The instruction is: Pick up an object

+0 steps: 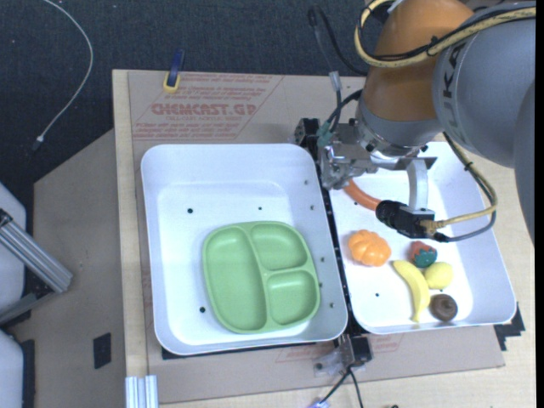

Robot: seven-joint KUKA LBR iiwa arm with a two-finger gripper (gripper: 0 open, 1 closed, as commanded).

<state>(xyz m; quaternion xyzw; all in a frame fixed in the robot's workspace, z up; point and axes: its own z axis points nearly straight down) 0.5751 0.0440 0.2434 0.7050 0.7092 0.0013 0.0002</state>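
The grey arm (489, 66) with its orange band reaches in from the right and bends down over the far left corner of the right bin (476, 308). Its fingers (340, 170) sit low there, just above a slim orange carrot (364, 196); whether they are released or clenched cannot be told. Nearer than the carrot lie a ribbed orange pumpkin (370, 247), a curved yellow banana (416, 289), a smooth lemon (439, 274) and a round brown fruit (443, 306). The left bin (166, 228) holds a glossy green plate (259, 274) with three sections.
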